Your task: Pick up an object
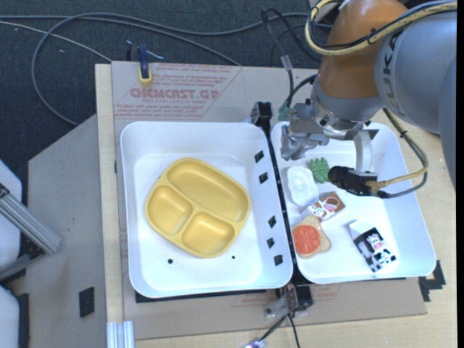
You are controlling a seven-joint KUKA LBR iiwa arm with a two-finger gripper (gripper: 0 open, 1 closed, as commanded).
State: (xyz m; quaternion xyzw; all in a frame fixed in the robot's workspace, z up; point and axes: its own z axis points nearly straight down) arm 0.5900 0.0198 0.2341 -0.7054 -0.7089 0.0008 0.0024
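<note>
**Claw over the right bin, no catch to claim**

The green toy (320, 169) is the closest pick: it lies in the upper left part of the right bin (408, 194), and the white piece (300, 184) touches it on the side nearer the wall (270, 187) between the bins. Below them come a small packet (325, 207), then an orange slice (308, 240), with a cow block (374, 246) off on its own toward the near right corner. Over in the left bin (138, 158) there is only the yellow tray (197, 206).

Here is what worries me. The toy and the white piece sit so tightly together that a straight drop could catch both, or nudge one aside and close on nothing. The wall is also right beside me, so a descent slightly off line could clip it. The toy looks small and knobbly, and I judge it could squirt out of a pinch.

My claw (296, 145) hovers just above that pair, near the bin's top left corner. From this slant I cannot tell whether it is apart or together, and I see nothing clamped in it.
</note>
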